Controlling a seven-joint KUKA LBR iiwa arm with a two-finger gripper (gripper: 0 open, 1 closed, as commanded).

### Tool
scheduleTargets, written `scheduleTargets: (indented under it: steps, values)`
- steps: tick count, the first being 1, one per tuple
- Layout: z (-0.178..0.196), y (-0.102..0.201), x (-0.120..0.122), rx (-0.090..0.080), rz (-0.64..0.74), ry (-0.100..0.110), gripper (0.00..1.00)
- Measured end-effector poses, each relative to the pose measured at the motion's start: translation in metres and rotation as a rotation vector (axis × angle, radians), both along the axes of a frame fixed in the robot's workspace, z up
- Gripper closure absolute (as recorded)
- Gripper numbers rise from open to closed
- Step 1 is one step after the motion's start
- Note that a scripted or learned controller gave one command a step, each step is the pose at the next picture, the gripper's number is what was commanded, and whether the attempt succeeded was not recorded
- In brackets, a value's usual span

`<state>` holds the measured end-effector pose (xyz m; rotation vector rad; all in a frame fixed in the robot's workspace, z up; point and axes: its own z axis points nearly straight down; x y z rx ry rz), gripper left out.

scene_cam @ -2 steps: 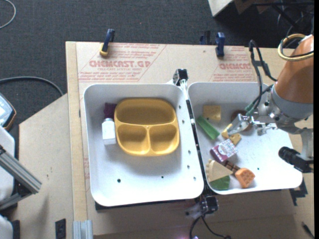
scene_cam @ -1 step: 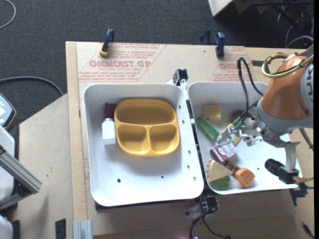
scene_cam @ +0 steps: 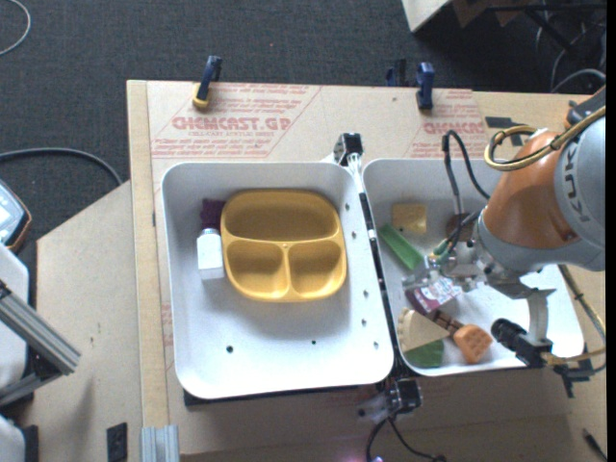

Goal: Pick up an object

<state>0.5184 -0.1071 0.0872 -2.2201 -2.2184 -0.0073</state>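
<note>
My gripper (scene_cam: 435, 283) is low in the right bin (scene_cam: 568, 330), near its left-middle, at the end of the grey and orange arm. Right under and in front of it lies a dark maroon object (scene_cam: 432, 303); I cannot tell whether they touch. A green stick (scene_cam: 400, 246) lies just to its left, and a pale yellow block (scene_cam: 409, 218) sits farther back. Toward the front of the bin lie a beige wedge (scene_cam: 420, 327), a green piece (scene_cam: 424, 355) and an orange piece (scene_cam: 472, 343).
The left bin (scene_cam: 183, 287) holds a yellow divided plate (scene_cam: 284, 243), with a small white bottle (scene_cam: 209, 253) and a purple thing (scene_cam: 212, 208) at its left side. Two clamps (scene_cam: 206, 82) (scene_cam: 423, 83) grip the board's far edge.
</note>
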Motion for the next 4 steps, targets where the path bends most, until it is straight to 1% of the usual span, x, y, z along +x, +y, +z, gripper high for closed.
scheduleTargets:
  steps: [1,2,3,4]
  values:
    - [0.016,-0.006,0.004,-0.015,-0.003,-0.019,1.0]
    - [0.074,-0.001,-0.003,-0.008,0.002,-0.006,1.0]
    - [0.12,0.002,0.005,-0.008,0.002,-0.006,1.0]
    - [0.139,0.002,0.007,-0.007,0.002,-0.005,1.0]
